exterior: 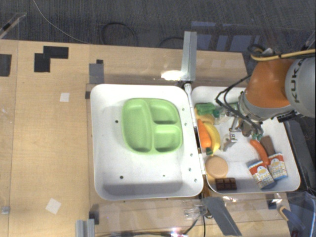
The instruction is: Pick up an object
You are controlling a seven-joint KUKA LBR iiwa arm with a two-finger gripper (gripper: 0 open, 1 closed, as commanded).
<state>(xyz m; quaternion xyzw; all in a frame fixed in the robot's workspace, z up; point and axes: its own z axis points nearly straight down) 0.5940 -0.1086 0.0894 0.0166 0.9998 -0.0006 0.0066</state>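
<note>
My gripper (240, 135) hangs over the middle of the right bin (292, 181), open, with nothing between its fingers. Just left of it lie a yellow banana (212, 135) and an orange carrot-like piece (202, 132). A green-and-yellow item (205, 110) sits at the bin's back left. A round tan bun (217, 167) and a brown chocolate bar (226, 184) lie at the front. To the gripper's right are an orange stick (258, 150), a brown piece (267, 143) and two small cartons (268, 171).
The left bin (106, 172) holds a green divided plate (150, 125). A metal post (188, 56) stands behind the seam between the bins. The grey and orange arm (271, 85) covers the right bin's back right corner. Wooden bench spreads to the left.
</note>
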